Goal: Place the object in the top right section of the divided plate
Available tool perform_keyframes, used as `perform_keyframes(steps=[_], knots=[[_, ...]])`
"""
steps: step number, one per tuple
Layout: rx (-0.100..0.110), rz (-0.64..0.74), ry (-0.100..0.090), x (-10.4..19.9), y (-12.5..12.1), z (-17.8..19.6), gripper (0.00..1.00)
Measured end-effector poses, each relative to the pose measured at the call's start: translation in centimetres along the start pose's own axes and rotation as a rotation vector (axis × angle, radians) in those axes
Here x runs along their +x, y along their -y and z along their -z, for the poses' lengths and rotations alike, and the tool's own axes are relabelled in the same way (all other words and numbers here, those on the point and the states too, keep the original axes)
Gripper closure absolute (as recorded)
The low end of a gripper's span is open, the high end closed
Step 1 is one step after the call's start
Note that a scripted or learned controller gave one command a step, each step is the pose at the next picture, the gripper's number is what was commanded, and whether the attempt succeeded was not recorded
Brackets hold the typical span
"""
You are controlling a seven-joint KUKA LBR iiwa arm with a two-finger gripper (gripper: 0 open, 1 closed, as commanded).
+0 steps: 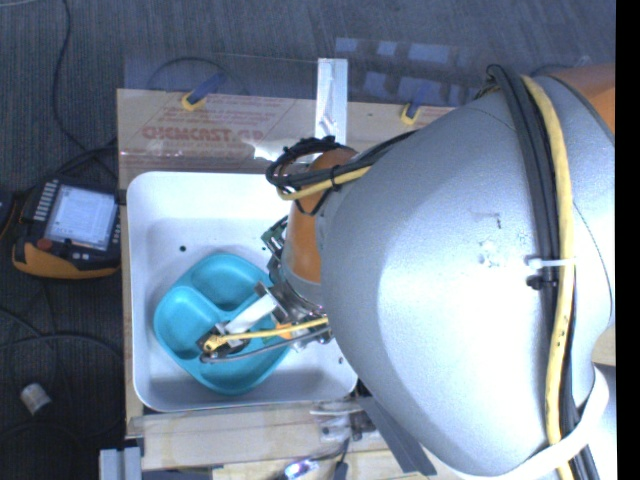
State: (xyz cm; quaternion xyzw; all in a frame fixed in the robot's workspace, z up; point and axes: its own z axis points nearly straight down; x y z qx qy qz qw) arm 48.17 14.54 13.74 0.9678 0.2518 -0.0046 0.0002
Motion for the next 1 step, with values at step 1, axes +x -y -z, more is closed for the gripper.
perform_keyframes(steps=[1], knots=[[0.0, 0.004, 0.008, -0.08, 0.04, 0.67, 1.0]])
